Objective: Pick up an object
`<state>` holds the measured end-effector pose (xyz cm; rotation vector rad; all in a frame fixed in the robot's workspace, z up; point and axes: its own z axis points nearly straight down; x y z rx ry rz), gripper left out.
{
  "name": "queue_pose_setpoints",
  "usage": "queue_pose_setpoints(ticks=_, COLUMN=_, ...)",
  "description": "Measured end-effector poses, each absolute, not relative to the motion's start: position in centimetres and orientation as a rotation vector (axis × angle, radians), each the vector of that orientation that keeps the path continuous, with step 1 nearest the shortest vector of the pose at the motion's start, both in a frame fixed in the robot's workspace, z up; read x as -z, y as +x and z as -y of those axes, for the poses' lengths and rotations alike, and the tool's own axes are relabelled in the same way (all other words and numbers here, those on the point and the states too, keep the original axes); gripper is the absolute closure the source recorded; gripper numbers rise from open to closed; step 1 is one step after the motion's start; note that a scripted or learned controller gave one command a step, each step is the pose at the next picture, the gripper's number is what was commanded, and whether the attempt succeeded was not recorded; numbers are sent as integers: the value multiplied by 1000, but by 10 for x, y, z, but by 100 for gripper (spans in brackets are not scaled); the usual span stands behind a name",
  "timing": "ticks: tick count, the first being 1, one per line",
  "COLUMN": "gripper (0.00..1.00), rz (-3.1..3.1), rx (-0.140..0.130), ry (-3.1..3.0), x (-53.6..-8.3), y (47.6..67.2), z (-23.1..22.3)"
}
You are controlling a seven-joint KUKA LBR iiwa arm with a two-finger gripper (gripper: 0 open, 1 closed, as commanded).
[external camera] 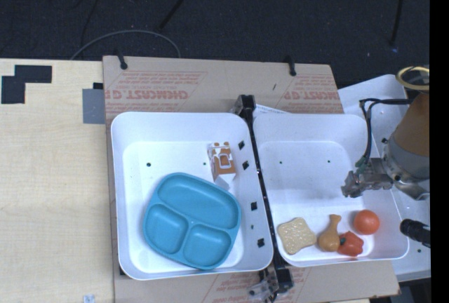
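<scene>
At the right edge of the right bin (309, 132), the gripper (353, 185) hangs over the bin's floor on the end of the grey arm (414, 147), and from this slant I cannot tell how it is set. The candidates for a pick all lie toward the near side of it, in a row along that bin's near wall: an orange ball (366, 221) almost straight nearward from the gripper and closest to it, a red piece (351, 245) just beyond and touching the row, a tan drumstick (330, 234) a little to the left with its long axis running near to far, and a slice of bread (295, 235) farthest left. The left bin (133, 147) holds a blue divided plate (191, 220) and a small orange and white toy (223, 159), both well apart from the gripper across the divider. The next move looks like a short travel nearward, then down.
</scene>
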<state>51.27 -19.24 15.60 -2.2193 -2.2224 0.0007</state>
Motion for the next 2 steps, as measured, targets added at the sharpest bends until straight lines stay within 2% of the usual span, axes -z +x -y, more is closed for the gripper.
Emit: queue_pose_setpoints(ticks=2, gripper=100, rz=2225, rx=1, ry=-2220, x=-237, y=513, z=195)
